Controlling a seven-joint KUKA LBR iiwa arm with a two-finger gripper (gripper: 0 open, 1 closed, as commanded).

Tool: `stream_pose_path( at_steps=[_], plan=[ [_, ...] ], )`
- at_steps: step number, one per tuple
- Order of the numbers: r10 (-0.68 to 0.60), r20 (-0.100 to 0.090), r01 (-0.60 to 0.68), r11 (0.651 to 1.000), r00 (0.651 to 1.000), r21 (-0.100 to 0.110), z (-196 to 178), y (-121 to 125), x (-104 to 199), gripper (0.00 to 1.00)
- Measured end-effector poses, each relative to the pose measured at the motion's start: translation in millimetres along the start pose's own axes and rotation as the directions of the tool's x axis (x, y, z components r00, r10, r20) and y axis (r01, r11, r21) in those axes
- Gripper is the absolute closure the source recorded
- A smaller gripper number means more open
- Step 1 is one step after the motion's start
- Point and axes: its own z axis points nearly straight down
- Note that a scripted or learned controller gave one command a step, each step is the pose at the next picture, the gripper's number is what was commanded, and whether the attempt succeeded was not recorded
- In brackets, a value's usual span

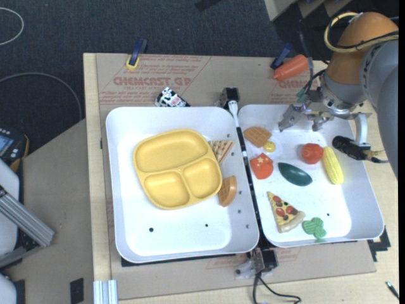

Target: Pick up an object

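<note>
My gripper (299, 123) hangs over the far end of the right bin (361, 201), open, with nothing between its fingers. Below and left of it lie a brown cookie (257, 135) and a small yellow piece (270, 147). A red tomato (311, 152) and a yellow corn cob (333, 164) sit just in front of the gripper. Further forward are a red strawberry (261, 165), a dark green avocado (295, 173), a pizza slice (283, 211) and a green broccoli (314, 227).
The left bin (183, 233) holds a yellow divided plate (178, 167), a waffle piece (221, 149) and a brown bread piece (228, 190). An orange carrot (291, 67), a black-and-white toy (171, 98) and a blue-yellow clip (135, 54) lie on the bench behind the bins.
</note>
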Motion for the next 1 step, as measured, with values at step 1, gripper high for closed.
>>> stream_pose_path(
  at_steps=[1],
  plan=[
    [0.0, 0.001, 0.0, 1.0, 1.0, -0.002, 17.2, 0.2, 1.0, 0.0]
  ],
)
